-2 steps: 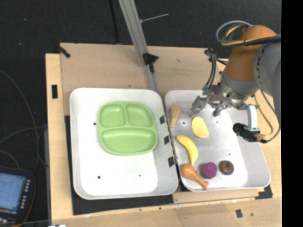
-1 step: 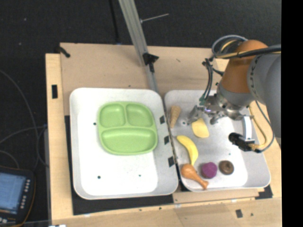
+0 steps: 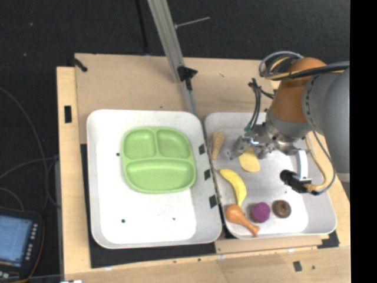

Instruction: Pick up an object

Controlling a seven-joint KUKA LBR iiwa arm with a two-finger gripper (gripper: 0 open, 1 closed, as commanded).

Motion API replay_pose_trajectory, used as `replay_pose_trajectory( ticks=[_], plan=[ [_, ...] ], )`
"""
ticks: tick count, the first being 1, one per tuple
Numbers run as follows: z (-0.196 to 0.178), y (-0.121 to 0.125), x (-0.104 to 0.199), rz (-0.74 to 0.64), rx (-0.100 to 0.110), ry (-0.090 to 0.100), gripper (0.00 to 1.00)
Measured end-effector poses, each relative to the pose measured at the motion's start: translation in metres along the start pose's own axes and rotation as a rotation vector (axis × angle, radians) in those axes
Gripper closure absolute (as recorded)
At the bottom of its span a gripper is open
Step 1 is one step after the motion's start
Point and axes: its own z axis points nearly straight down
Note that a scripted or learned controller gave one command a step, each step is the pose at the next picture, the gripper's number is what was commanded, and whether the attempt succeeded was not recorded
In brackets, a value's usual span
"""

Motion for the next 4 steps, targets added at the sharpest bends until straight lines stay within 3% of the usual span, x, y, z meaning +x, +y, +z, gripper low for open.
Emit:
replay_pose_trajectory(
  ticks=[1,3,4],
  plan=[
    [-0.013,0.001,-0.001,0.005,-0.005,0.0,1.0],
    [-0.128,-0.007,-0.007,0.005,-0.008,-0.001,1.0],
    [-0.156,-0.006,-0.008,-0.001,-0.006,0.0,1.0]
  ],
)
